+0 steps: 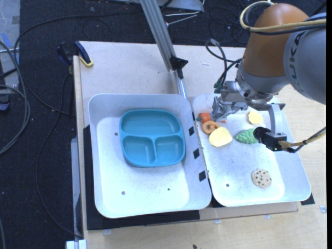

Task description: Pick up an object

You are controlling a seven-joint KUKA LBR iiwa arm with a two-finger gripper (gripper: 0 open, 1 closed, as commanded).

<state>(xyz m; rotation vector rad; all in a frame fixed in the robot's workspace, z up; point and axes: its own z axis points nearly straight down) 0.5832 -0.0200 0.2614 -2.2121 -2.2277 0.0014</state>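
Note:
My gripper [218, 113] hangs over the back left corner of the right bin [290, 183], its dark fingers pointing down beside a small orange-red piece [204, 118]. Just in front lie a tan ring-shaped piece [210, 127] and a pale yellow wedge [220, 137]. To the right rests a green leafy item [247, 136]. A small yellow piece [254, 118] sits near the back. A round cookie [261, 178] lies toward the bin's front. Nothing shows between the fingers.
The left bin [104, 191] holds a blue three-compartment plate [153, 137]. A slanted metal pole [158, 27] rises behind the bins. Cables and a black clip [270, 138] hang from the arm over the right bin.

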